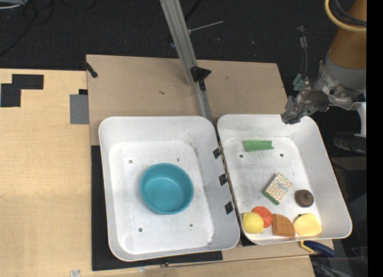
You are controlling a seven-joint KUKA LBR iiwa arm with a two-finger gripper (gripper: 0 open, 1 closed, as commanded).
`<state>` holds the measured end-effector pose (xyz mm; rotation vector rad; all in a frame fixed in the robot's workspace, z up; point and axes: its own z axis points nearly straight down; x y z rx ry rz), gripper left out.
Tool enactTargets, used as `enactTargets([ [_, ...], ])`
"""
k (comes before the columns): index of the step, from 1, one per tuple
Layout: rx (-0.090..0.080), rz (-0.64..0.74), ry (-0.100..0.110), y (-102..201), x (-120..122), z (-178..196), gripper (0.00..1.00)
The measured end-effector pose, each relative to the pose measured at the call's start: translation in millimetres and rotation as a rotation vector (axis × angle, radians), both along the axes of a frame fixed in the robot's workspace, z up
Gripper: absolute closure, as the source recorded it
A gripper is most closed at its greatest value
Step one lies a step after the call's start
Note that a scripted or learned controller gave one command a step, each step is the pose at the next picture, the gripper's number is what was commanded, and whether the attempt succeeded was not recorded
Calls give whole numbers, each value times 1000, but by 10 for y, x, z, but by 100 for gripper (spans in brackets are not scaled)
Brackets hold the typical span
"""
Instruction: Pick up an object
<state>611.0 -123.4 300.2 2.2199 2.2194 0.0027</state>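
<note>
left bin [119,132]: teal bowl [167,188] mid-floor | right bin [326,150]: green block [258,145] near far edge; patterned box [277,188] centre; brown disc [304,198] by right edge; yellow, red, tan pieces [281,224] along near edge | gripper [293,113] over far right corner, opening unreadable, nothing seen held

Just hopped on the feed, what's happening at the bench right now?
The arm's gripper hangs over the far corner of the right bin, holding nothing visible. That bin has a green block, a patterned box, a brown disc and small food toys along the near edge. The left bin holds a teal bowl.
</note>
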Motion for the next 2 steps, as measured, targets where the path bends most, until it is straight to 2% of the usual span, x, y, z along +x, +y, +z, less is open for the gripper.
enactTargets([
  [1, 1, 3, 4, 512, -94, -144, 100],
  [2, 1, 4, 4, 1068, -87, -194, 100],
])
